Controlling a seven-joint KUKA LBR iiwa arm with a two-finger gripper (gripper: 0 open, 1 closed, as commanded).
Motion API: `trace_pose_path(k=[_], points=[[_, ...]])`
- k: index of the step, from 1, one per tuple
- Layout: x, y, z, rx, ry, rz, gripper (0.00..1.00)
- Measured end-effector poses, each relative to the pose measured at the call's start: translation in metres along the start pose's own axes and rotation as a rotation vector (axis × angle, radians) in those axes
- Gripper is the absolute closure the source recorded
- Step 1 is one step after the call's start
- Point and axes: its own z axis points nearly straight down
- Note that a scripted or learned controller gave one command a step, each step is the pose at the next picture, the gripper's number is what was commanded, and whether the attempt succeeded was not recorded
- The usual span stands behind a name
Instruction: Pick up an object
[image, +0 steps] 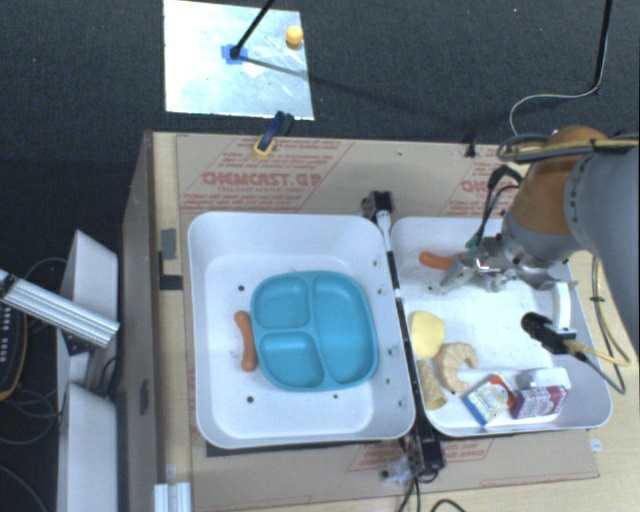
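The hand (480, 268) hovers low in the right bin (590, 400) near its far edge, fingers spread, pinching nothing. Just beside it lies a small orange-red sausage (436, 261), smooth and slightly curved.

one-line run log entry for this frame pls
stage: approach | gripper: over right white bin, beside orange sausage-shaped toy | held: nothing visible | left white bin: blue divided plastic plate, second orange sausage

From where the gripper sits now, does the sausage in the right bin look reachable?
Probably yes. The gripper hovers just right of the sausage, which lies alone on bare bin floor near the far wall, nothing stacked on it.
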Motion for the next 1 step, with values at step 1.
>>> trace_pose_path(k=[1], points=[[-0.0067, -0.0885, 0.0004, 0.003, 0.0, 0.003, 0.0]])
